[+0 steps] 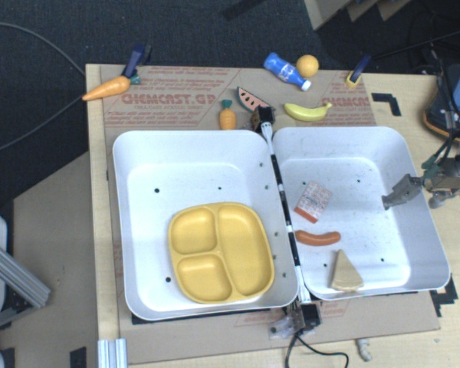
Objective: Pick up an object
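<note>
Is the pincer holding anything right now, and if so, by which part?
Nothing is held. The pincer hangs over the right bin's right side, apart from the sausage.

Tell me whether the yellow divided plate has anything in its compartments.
Empty. The yellow plate lies flat in the left bin, and all three compartments show bare yellow surface.

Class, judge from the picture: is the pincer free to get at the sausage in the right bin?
Probably yes. The sausage lies alone on the bin floor, and nothing stands between it and the pincer.
</note>
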Controlling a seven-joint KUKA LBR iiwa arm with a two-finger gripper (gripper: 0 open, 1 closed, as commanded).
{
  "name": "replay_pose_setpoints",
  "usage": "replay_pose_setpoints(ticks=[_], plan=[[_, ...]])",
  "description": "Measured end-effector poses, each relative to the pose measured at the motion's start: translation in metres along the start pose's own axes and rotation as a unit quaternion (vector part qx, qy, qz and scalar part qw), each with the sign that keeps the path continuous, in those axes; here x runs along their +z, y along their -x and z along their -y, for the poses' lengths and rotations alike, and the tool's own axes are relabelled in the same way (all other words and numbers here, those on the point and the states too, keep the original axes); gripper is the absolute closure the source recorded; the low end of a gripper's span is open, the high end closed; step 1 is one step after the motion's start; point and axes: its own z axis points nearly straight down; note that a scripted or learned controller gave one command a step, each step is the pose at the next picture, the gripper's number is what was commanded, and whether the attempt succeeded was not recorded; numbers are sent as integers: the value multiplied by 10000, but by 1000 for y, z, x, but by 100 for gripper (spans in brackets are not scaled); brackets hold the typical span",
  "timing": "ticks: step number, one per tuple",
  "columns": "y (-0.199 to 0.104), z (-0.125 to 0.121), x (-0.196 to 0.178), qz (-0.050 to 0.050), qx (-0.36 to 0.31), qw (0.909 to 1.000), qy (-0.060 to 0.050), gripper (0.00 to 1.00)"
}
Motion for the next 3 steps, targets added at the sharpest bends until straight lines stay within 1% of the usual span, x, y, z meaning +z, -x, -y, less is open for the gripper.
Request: replay_pose_setpoints(ticks=[1, 2, 3], plan=[[-59, -14, 112, -6, -2, 10000, -10, 0], [-80, -50, 174, -3, -3, 10000, -1, 0], [-52, -7, 174, 0, 7, 10000, -11, 0]])
